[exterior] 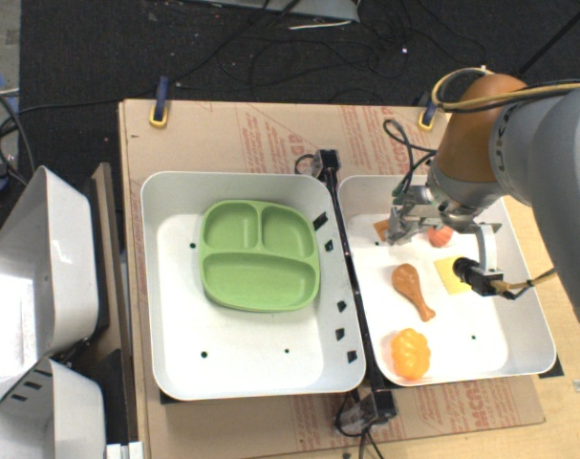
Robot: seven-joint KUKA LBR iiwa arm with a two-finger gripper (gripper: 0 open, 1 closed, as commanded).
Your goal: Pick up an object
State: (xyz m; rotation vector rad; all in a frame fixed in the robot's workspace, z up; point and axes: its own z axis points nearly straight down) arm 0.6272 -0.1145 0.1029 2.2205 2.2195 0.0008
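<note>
Nearest the lens, below my pincer, lies an orange lumpy plastic toy. Far to my left sits a green divided plastic plate. Just below me lies a brown toy drumstick, to my right a yellow flat block. Whether I'm wide or narrow, I cannot tell.

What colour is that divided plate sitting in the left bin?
Light green all over, with no pattern. The divided plate shows clearly in the camera view, lying in the left bin.

My right white plastic bin is crowded near its top: a brown toy drumstick, a yellow flat square and an orange lumpy toy leave open floor along its right side.
</note>
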